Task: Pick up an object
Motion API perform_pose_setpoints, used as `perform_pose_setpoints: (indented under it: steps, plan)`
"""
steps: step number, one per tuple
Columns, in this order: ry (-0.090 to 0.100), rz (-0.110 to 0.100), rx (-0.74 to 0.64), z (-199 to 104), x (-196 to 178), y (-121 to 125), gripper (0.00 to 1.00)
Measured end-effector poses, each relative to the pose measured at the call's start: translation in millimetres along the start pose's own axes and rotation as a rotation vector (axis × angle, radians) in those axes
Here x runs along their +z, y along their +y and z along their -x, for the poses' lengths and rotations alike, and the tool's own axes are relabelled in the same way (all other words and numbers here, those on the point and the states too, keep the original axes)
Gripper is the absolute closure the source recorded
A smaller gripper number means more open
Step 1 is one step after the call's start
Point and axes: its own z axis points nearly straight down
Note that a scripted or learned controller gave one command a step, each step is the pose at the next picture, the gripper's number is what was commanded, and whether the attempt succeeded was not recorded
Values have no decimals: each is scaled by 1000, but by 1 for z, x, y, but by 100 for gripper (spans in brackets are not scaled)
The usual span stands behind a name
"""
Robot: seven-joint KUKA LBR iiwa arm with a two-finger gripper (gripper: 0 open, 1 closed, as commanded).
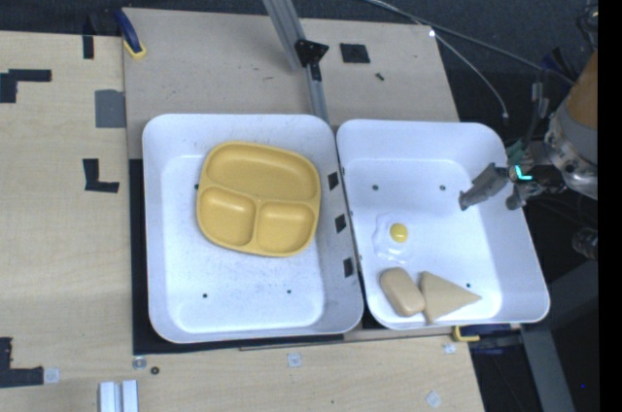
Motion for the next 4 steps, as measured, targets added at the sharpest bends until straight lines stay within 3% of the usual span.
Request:
perform_pose_setpoints:
  steps: [1, 4]
  plan:
    - [0, 1, 0, 0, -1, 0, 0]
    - [2, -6, 1, -4, 180, 7, 0]
